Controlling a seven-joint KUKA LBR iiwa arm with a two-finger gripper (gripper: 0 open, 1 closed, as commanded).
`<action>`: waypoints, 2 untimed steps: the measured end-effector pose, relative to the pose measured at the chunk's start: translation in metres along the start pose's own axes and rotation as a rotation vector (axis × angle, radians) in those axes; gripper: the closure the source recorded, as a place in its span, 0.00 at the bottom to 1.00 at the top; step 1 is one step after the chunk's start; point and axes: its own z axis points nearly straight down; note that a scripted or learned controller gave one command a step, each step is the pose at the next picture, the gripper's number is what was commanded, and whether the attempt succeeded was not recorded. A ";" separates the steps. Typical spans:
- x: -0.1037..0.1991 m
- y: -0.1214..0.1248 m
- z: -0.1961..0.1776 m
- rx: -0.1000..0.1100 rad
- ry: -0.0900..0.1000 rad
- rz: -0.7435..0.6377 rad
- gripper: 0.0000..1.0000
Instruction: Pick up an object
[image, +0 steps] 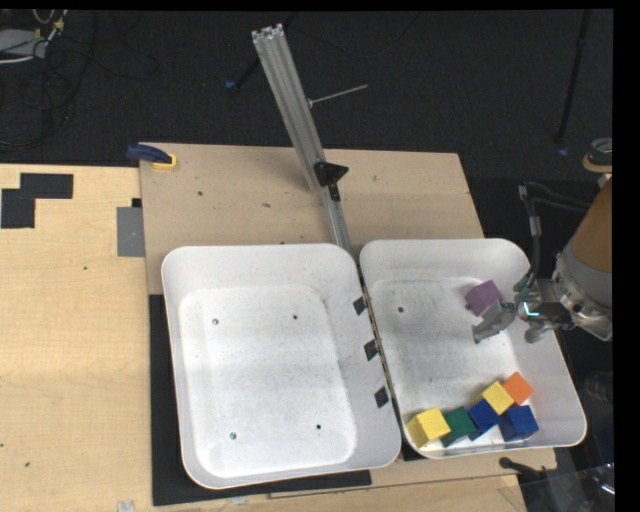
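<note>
A purple block (484, 296) lies in the right bin (430, 262), near its right wall. My gripper (514, 326) reaches in over that wall and hovers just below and to the right of the block. It is open, and its left finger (489, 324) ends right beside the block's lower edge. Nothing sits between the fingers. Along the bin's front right corner lies a cluster of blocks: a yellow one (432, 425), a green one (460, 423), a blue one (518, 422) and an orange one (517, 386), among others.
The left bin (190, 270) stands beside the right one, with small black clips (369, 348) along their shared edge. A slanted aluminium bar (295, 110) rises behind the bins. The arm's orange band (600, 235) is at the right.
</note>
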 end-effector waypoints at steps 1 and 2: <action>-0.001 0.001 -0.002 -0.005 -0.001 0.002 0.00; 0.005 0.003 0.043 0.000 0.000 0.002 0.00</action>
